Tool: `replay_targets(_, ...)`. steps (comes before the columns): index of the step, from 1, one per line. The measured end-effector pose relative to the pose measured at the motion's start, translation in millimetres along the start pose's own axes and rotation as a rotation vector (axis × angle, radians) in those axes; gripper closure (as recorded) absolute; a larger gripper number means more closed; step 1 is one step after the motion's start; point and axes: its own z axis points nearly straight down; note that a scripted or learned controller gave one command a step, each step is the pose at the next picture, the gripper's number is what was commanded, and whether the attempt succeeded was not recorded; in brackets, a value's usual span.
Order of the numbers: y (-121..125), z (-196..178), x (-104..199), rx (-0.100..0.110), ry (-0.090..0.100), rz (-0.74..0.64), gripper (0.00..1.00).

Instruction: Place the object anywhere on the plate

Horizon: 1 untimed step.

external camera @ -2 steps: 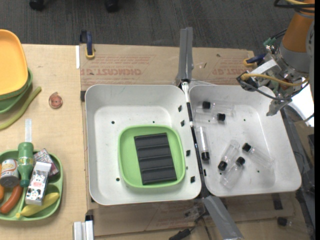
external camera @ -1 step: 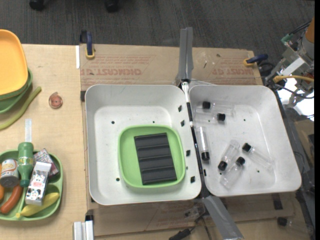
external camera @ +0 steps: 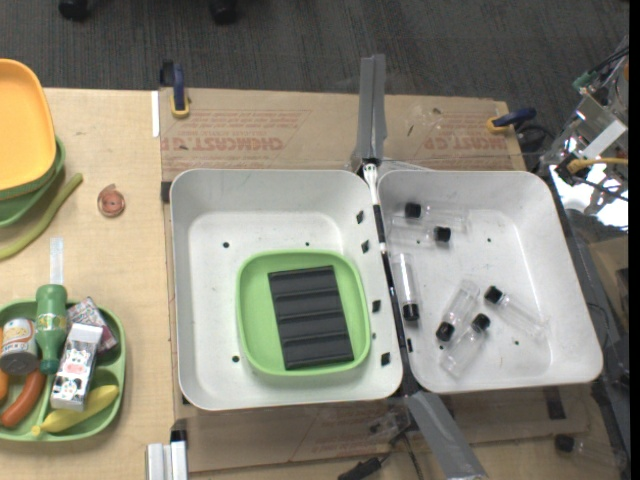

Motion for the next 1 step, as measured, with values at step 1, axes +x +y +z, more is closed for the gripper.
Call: replay_targets(1, 3.4, -18.8, 5.4, 0.001, 0.0, 0.025, 0.0)
